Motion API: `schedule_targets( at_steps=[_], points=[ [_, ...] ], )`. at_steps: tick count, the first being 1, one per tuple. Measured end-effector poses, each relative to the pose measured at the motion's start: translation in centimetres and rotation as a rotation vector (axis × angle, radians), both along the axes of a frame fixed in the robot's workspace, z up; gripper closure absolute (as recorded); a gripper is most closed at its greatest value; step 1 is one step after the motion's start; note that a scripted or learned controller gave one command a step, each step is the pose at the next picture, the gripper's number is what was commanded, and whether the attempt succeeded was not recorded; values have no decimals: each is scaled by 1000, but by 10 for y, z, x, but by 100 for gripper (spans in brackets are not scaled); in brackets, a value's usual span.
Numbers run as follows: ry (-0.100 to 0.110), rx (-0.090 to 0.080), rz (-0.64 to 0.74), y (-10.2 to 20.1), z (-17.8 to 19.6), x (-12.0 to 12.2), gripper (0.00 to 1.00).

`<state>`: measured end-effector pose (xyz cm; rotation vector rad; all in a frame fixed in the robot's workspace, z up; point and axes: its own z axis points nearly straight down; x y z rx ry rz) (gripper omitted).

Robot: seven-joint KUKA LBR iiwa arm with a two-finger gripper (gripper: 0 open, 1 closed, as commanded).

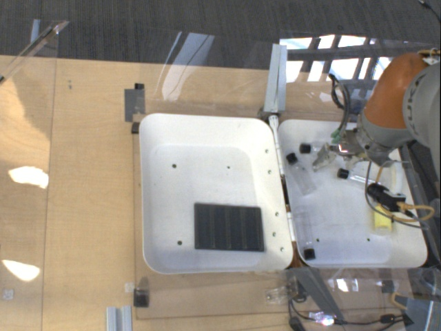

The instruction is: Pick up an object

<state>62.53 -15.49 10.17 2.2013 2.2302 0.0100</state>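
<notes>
A black ribbed rectangular pad (229,227) lies flat in the left bin (158,205), toward its front. In the right bin (344,240) a small yellow object (382,221) rests near the right wall, partly under the arm's cables. The grey arm with its orange band (396,92) reaches in from the right, and the gripper (325,157) hangs low over the back left part of the right bin. It is well away from the black pad and to the upper left of the yellow object. Nothing is visibly held.
Small black pieces (304,147) lie near the gripper at the back of the right bin, with another (308,254) at its front left corner. A metal post (275,81) stands behind the divider between the bins. Cables (389,202) hang over the right bin.
</notes>
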Motion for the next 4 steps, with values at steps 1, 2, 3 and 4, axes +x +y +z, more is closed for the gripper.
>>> schedule_targets(
  at_steps=[1, 2, 3, 4],
  points=[
    [2, -2, 91, -50, -14, 26, 0],
    [19, 0, 169, -52, -15, 37, 0],
    [25, -5, 134, -15, -15, 40, 0],
    [1, -5, 261, -51, -13, 12, 0]
  ],
)
